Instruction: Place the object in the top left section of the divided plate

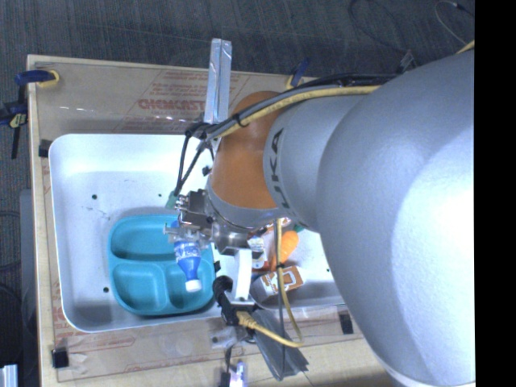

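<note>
The gripper [192, 234] is hanging over the right part of the divided plate [137, 276]; how far its claw is standing open cannot be told from this view, the wrist hardware hiding it. A small bottle [188, 263], clear with a blue label and a white cap, is showing directly under the gripper, cap pointing toward the bin's near edge; whether the claw is gripping it or it is merely lying on the plate cannot be told. The bottle is sitting over the plate's right side, at the ridge between compartments; the exact compartment cannot be told.

The teal plate is lying in the near part of the left white bin [81, 176], toward its near left corner.

Red printing is showing on the bench [161, 87] beyond the bin's far edge; it is too faint to read with confidence.

The arm [379, 184] is reaching in from the right, its grey body covering the right bin; the orange band [242, 160] is sitting just above the wrist, cables running alongside. An orange object [284, 244] and a brown packet [286, 279] are lying beside the wrist, right of the plate.
</note>
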You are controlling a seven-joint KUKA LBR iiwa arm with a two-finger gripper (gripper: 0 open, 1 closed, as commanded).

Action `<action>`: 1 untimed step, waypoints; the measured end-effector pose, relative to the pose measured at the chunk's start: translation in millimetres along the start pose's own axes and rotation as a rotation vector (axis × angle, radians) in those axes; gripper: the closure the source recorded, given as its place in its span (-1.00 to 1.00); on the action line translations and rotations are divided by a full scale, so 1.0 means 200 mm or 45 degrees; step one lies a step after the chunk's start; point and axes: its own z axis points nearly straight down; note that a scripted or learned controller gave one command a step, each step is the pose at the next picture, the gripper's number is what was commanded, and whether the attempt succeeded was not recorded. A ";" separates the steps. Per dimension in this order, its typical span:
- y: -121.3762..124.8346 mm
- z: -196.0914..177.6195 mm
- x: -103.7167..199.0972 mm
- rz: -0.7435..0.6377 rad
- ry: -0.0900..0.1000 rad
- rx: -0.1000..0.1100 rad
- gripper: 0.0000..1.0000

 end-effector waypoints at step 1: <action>0.05 0.10 -0.21 -0.111 0.001 -0.003 1.00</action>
